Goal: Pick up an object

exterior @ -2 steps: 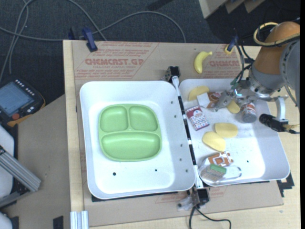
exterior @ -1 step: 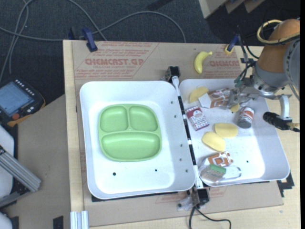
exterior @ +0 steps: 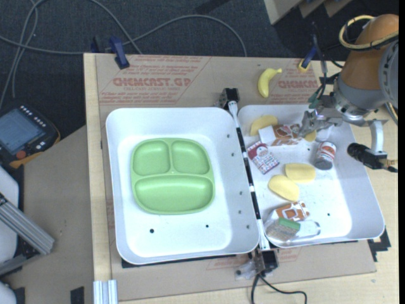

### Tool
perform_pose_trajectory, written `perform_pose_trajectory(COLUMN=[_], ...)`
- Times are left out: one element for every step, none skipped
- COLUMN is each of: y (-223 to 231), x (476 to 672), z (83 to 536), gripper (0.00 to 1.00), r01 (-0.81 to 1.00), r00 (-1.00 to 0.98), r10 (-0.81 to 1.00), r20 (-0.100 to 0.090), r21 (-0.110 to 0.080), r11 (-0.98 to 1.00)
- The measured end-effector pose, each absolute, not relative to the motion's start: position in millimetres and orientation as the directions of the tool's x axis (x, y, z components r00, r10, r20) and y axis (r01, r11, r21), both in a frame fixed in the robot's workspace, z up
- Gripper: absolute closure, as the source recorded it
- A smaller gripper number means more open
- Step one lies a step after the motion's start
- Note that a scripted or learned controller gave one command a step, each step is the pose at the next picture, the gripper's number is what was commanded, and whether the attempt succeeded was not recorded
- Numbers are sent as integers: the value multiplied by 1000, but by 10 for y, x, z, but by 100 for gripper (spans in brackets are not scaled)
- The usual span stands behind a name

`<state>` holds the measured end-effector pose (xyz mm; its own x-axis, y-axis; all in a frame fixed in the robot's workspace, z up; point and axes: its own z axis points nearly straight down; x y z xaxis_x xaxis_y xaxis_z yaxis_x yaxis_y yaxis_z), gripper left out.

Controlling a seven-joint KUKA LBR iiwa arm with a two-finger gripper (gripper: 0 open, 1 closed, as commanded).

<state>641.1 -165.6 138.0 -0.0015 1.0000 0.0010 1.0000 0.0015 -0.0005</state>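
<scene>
Brown board covers the bench, and two white bins sit on it side by side. Over the far end of the right bin [exterior: 364,198] hangs the gripper [exterior: 311,124], low above the toys. I cannot tell how its jaws stand or if they hold anything. Just below it lies a small can [exterior: 325,154]. Beside it to the left are packets [exterior: 264,158] and yellow lumps [exterior: 292,178]. A banana [exterior: 267,81] lies on the board behind it. Far left, the other bin [exterior: 120,138] holds a green tray [exterior: 172,176].
</scene>
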Motion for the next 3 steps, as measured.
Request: perform_pose_trajectory(y=[-1715, -849, -658], x=[5925, 5782, 5659], z=[2040, 1843, 1848], gripper=[100, 100, 100], r01=[1000, 1000, 1000], r00=[0, -1, -1], r10=[1000, 1000, 1000], r20=[0, 1, 1], r21=[-1, -2, -2], r11=[0, 1, 1])
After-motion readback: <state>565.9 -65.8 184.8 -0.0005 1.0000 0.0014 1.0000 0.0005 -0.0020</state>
